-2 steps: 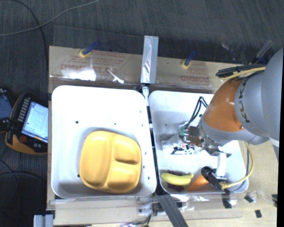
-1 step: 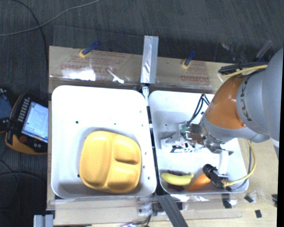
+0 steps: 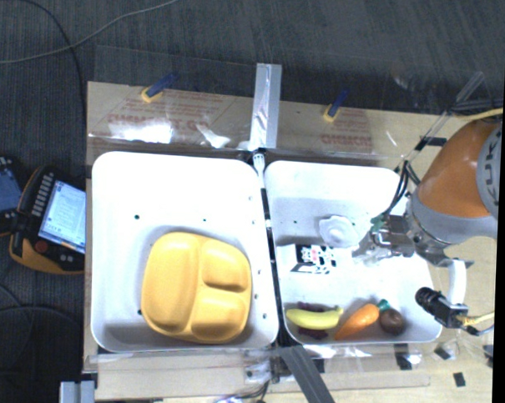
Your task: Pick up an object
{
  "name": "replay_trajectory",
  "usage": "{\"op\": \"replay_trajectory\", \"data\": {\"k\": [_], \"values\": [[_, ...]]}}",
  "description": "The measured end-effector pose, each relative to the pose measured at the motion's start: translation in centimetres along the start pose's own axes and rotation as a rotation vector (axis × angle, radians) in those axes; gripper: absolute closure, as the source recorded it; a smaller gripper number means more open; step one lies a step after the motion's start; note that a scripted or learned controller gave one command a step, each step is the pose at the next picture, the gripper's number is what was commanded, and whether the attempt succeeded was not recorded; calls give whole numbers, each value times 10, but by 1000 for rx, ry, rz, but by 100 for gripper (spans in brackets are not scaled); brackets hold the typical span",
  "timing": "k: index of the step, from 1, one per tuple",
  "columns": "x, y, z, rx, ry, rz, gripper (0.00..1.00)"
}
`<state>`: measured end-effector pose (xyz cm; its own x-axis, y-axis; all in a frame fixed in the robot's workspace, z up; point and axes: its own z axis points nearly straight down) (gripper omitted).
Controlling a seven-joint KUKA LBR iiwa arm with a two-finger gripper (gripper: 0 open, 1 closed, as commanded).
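Gripper (image 3: 378,240): we find it low over the right bin (image 3: 354,180), near that bin's right wall. We cannot tell how it is set, nor whether it has hold of anything.
White round object (image 3: 338,230): lies in the middle of the right bin, just left of the gripper; we cannot say whether the two touch.
Small card (image 3: 316,258): black and white, flat on the bin floor just below and left of the white object.
Banana (image 3: 313,317): lies along the right bin's near wall, at its left end.
Carrot (image 3: 360,319): orange, just right of the banana, tilted, its thick end up and right.
Dark round object (image 3: 392,319): beside the carrot's thick end.
Yellow tray (image 3: 197,285): a moulded, compartmented piece; we log it in the left bin (image 3: 128,191), toward the near wall.
Arm (image 3: 458,176): reaches in from the right, orange band above the wrist.
Handheld pendant (image 3: 51,221): on the dark floor left of the bench, screen lit.
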<state>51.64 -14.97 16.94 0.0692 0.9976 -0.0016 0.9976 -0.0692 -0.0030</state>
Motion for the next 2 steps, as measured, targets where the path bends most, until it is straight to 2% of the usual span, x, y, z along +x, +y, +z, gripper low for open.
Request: {"op": "replay_trajectory", "data": {"k": [1, 2], "values": [[0, 0, 0, 0, 1, 0, 0], [19, 53, 48, -38, -7, -238, 0]]}}
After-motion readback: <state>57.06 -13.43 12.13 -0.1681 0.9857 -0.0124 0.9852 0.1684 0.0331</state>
